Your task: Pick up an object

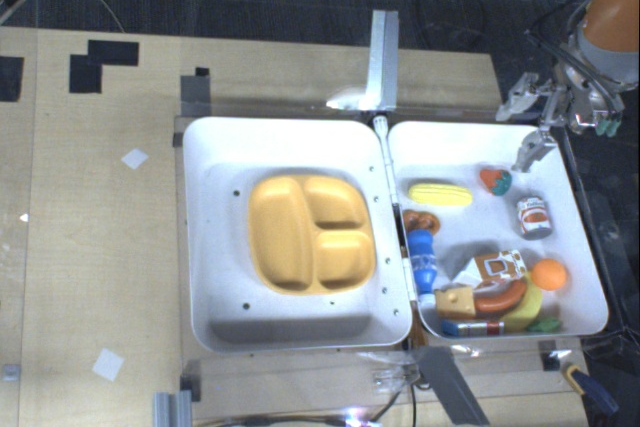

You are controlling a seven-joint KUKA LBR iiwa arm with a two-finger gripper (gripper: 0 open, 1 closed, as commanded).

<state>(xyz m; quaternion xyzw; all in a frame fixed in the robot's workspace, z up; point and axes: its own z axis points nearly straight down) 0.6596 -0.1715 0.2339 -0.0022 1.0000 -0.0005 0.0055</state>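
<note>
The arm's gripper [545,130] hung over the far right corner of the right bin [455,137]; its fingers stood apart, with nothing between them. The toys lay in that bin: a yellow corn cob [440,195] near the middle, a small red and green toy [495,181] just below the gripper, a little can [534,216] by the right wall, an orange ball [549,275], a blue bottle [422,262] along the left wall, and a crowded pile at the near end. The left bin [215,215] held a yellow tray [310,233] with three parts. I thought the red and green toy was the best pick; it was nearest and sat alone; the fingers should go straight down on both sides of it, then close slowly, so it would not roll away.
</note>
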